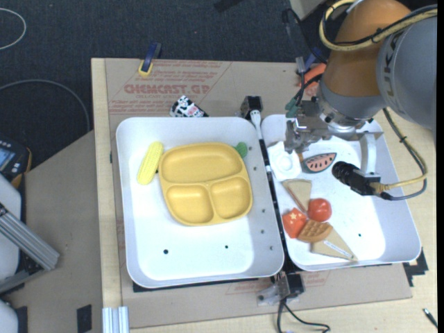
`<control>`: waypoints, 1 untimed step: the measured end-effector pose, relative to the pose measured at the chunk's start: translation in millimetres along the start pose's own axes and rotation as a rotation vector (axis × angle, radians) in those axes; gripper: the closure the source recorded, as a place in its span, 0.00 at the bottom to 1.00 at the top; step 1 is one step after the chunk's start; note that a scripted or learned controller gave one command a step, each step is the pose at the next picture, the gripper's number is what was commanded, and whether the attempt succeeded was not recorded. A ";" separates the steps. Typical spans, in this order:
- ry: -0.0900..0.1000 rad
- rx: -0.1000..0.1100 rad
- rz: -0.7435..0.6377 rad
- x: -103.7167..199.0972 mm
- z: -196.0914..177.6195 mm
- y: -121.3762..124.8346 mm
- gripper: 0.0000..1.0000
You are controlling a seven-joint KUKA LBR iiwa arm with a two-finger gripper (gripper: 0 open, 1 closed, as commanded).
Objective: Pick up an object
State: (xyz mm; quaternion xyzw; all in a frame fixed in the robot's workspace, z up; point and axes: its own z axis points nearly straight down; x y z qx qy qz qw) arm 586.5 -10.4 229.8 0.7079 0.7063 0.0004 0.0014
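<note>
Desk (104,186): tan board carrying two shallow white bins side by side.

Left bin (139,234): a yellow divided tray (205,182) sits at its centre, three compartments. A yellow corn cob (149,162) lies just beside the tray at its 9 o'clock. A small green piece (241,148) peeks out at the tray's 2 o'clock.

Right bin (388,227): my arm (361,47) comes in from 2 o'clock, orange band above the wrist. My pincer (300,139) hangs over the bin's 11 o'clock corner; whether it is apart or together, I cannot tell. A white piece (283,163) lies just below it, toward 7 o'clock.

Candidates to pick, all in the right bin: watermelon slice (320,161) at 4 o'clock of the pincer, near it. Tan wedge (298,188) at bin centre. Red tomato (319,209) at the wedge's 4 o'clock. Strawberry (293,221) at the tomato's 8 o'clock. A waffle piece (313,232) touches the strawberry, with a tan cone (335,245) at its 4 o'clock.
</note>
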 end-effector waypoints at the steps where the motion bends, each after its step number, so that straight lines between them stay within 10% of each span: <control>1: 0.001 -0.001 -0.004 16.7 -3.1 -1.4 1.00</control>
